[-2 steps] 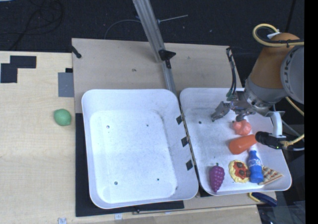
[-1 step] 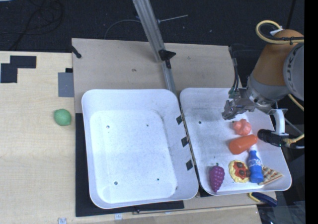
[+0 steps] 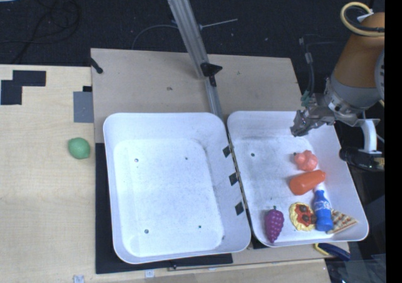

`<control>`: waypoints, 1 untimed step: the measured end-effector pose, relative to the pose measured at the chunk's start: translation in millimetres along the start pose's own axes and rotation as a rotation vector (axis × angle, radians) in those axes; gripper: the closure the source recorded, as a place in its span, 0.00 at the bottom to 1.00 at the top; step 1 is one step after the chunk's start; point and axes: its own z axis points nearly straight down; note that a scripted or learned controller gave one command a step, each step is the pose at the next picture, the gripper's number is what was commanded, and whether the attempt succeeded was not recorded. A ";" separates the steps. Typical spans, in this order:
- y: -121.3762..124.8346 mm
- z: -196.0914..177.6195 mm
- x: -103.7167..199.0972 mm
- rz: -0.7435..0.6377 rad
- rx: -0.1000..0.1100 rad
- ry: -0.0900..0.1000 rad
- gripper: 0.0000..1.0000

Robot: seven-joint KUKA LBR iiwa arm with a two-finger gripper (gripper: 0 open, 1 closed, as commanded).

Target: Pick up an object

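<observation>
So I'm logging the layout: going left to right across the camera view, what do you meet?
Green ball → left bin → purple grapes → hand → blue bottle.

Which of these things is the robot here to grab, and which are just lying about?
For the job: pincer, pink toy, orange carrot, purple grapes, blue bottle, yellow toy, pizza slice.

Lying about: green ball, metal rail, yellow-blue tool.
</observation>
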 end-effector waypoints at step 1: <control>0.8 -45.3 -0.6 0.000 0.001 0.000 1.00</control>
